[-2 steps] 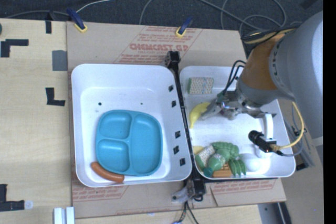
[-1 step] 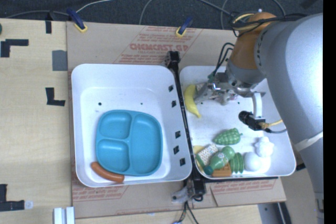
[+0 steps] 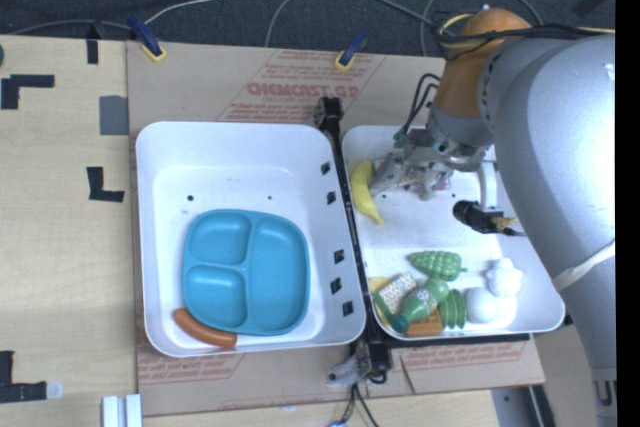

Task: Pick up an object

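1. Looming largest in view, the grey arm with its orange band reaches into the right bin.
2. Its gripper hangs low over the far part of that bin; whether the jaws are open or closed cannot be told.
3. Just beside the gripper, toward the left bin, lies a yellow banana, close against the right bin's inner wall.
4. Near the right bin's front edge sit a green ridged toy vegetable, other green pieces, a small patterned block and a white lumpy toy.
5. Within the left bin rest a blue divided plate and an orange sausage, touching the plate's front rim.
6. Both bins stand on the cardboard-covered table.
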Controlling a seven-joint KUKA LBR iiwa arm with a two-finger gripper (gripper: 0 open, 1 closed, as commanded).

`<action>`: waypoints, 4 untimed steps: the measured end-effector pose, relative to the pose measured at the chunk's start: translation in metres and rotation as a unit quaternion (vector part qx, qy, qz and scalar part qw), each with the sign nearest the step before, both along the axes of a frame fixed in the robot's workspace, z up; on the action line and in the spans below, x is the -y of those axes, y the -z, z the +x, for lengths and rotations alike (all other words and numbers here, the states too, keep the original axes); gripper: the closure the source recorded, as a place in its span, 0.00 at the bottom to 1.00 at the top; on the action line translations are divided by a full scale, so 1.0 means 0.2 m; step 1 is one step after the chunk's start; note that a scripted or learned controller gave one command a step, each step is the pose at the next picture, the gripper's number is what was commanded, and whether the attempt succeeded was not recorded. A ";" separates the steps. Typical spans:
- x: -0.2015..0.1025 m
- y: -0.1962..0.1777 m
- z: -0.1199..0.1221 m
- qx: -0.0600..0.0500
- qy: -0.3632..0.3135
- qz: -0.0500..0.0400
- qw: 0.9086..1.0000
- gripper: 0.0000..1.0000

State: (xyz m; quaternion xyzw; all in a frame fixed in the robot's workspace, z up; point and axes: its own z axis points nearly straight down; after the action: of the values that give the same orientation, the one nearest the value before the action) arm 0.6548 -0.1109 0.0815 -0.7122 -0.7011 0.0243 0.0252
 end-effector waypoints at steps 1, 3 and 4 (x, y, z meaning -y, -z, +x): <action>-0.01 0.00 0.00 0.001 0.001 -0.003 1.000 0.00; 0.00 0.00 0.00 0.000 0.000 -0.001 1.000 0.00; -0.01 0.00 0.00 0.001 0.001 -0.003 1.000 0.00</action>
State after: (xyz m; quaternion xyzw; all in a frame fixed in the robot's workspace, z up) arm 0.6548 -0.1089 0.0818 -0.7130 -0.7004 0.0260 0.0221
